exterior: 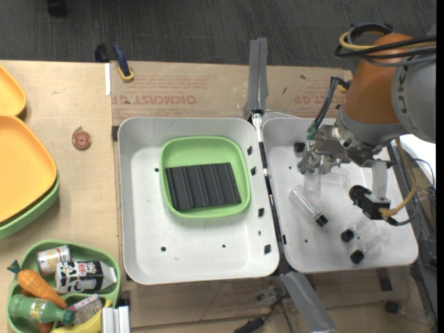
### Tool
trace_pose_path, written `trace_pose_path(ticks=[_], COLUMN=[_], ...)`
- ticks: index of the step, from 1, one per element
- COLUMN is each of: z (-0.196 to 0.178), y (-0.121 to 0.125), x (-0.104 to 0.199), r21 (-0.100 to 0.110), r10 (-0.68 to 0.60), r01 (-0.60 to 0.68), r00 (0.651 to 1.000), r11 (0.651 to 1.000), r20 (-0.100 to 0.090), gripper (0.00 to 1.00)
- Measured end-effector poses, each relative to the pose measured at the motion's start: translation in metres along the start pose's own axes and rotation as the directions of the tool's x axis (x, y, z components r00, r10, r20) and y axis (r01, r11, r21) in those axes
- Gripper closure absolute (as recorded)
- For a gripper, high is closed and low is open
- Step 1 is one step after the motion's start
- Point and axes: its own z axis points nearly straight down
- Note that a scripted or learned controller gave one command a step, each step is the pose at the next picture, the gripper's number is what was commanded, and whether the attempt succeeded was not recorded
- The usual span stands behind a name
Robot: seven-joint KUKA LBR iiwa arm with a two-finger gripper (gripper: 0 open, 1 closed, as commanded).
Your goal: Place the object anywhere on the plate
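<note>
Even, bright overhead light falls on both white bins, with soft shadows under their rims. The right bin glares pale near its right edge. Focus is slightly soft throughout.

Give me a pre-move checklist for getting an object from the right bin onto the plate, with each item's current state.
1. Green plate sits flat in the left bin: ok.
2. Landing spot free: not ok, a dark ribbed mat covers the plate's middle.
3. Hand is over the right bin: ok.
4. Object between its fingers: cannot tell.
5. Clear tube with black cap lies just below the hand, reachable: ok.
6. Other clear pieces stay apart from the tube: ok.
</note>
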Motion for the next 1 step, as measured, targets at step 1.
trace_pose_path(ticks=[1], z=[0.0031], y=[-0.0001], x=[0.0459], r21=[0.000], r10=[-0.147], r01=[0.147], r00=[0.989], r11=[0.989], r20=[0.000], gripper=[1.00])
